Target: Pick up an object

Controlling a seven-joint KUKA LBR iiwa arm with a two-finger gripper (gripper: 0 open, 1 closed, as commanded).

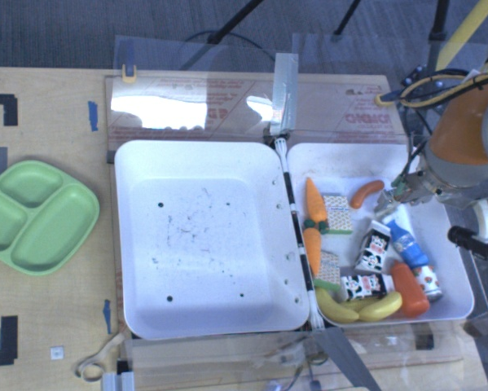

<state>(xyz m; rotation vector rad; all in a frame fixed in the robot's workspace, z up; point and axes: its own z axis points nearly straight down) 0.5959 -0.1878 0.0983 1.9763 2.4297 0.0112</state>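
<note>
The right bin (459, 304) holds several toy items: two orange carrots (314, 203) (312, 251), a red-orange sausage (366, 194), two cow-patterned cartons (375, 249) (364, 285), a blue bottle (408, 247), a yellow banana (359, 309) and a red-orange piece (411, 291). The gripper (394, 198) hangs low over the bin's upper right part. It is just right of the sausage and above the blue bottle's top. Nothing is visibly held.
The left bin (203, 235) shows only its scuffed white floor. A green divided plate (36, 216) lies on the bench at far left. Clear panels (227, 104) stand behind both bins. The arm's orange-banded wrist (463, 133) fills the right side.
</note>
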